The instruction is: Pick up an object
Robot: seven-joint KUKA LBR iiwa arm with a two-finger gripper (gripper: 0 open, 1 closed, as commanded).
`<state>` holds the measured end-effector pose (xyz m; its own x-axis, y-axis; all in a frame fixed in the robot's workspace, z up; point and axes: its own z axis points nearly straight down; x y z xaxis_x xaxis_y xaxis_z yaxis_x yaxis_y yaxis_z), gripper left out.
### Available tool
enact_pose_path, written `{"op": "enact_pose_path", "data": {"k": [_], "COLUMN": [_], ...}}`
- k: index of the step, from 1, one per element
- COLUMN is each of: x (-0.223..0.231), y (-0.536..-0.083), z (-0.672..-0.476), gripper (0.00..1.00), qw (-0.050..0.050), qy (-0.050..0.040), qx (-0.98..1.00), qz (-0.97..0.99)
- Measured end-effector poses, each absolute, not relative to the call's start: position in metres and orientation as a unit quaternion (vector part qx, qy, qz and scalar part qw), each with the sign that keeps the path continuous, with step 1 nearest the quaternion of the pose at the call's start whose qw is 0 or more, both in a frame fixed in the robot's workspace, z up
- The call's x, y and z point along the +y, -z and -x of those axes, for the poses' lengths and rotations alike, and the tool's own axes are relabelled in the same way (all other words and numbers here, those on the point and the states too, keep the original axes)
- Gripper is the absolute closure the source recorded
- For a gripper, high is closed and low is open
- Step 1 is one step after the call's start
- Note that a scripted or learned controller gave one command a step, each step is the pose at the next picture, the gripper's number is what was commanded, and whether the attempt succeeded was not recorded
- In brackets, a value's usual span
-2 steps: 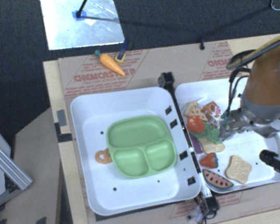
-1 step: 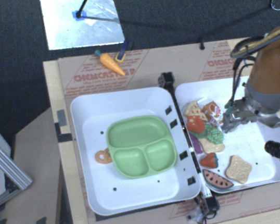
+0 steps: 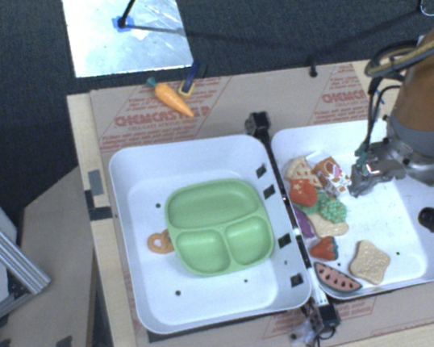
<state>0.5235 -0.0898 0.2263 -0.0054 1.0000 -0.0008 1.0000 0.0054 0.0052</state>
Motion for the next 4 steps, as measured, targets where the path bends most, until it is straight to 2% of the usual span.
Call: {"op": "enact_pose_path", "data": {"k": [2, 3, 4], "x": [-0.020, 0.011, 0.002], "y": [-0.219, -0.233, -0.224], "z": [-0.621, -0.666, -0.651], "gripper": [1.00, 1.00, 1.00], "qw": [0.002, 0.002, 0.001], "qy": [-0.0021, -0.0028, 0.0000], "qx": [0.710, 0.710, 0.707], "qz": [-0.704, -0.704, -0.707]}}
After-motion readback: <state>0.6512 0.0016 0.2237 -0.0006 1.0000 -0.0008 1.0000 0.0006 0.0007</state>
